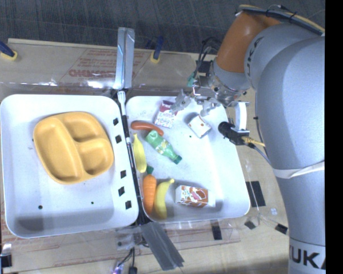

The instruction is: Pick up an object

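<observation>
My gripper [195, 105] hangs over the far part of the right bin [231, 170], open, with nothing between its fingers. Just below it lies a small white block [198, 126]. To its left is a pink and white packet [166, 116]. Farther toward the bin's left side are a red sausage [146, 127], a green bottle [163, 146] and a yellow banana [139, 153]. An orange carrot [149, 192], a second banana [162, 197] and a juice carton [192, 196] lie at the near edge.
The left bin [17, 170] holds a yellow divided plate [73, 146]. A metal divider [124, 56] stands between the bins at the far side. The grey arm [291, 107] covers the bench to the right of the right bin.
</observation>
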### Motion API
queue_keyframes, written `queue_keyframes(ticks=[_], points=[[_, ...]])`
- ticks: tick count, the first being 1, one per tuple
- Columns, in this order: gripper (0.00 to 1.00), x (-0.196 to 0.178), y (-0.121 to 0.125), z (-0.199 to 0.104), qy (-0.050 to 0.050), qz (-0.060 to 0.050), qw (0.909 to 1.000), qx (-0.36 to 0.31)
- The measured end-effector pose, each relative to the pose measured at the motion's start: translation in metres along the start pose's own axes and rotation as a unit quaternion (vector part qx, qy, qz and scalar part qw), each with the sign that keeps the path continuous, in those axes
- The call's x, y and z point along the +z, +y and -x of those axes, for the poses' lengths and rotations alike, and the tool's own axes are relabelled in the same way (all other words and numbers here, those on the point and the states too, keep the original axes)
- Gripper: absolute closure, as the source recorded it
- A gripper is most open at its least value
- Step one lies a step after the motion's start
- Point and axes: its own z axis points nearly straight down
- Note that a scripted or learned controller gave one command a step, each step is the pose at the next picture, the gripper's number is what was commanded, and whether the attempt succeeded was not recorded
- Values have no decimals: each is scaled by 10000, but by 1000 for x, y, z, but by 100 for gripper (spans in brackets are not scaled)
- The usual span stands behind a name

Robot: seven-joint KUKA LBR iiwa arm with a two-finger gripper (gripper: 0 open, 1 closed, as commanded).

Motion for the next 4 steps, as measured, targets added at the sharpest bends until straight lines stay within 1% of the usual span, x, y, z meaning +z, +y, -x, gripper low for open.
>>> queue_keyframes(ticks=[1, 2, 3, 4], points=[[0, 81, -27, -36, 2, -20, 9966, -821], [0, -21, -4, -76, -6, 4, 9592, -2827], [0, 74, -19, -56, -15, 30, 9625, -2713], [0, 42, -44, 1, -2, -6, 9653, -2610]])
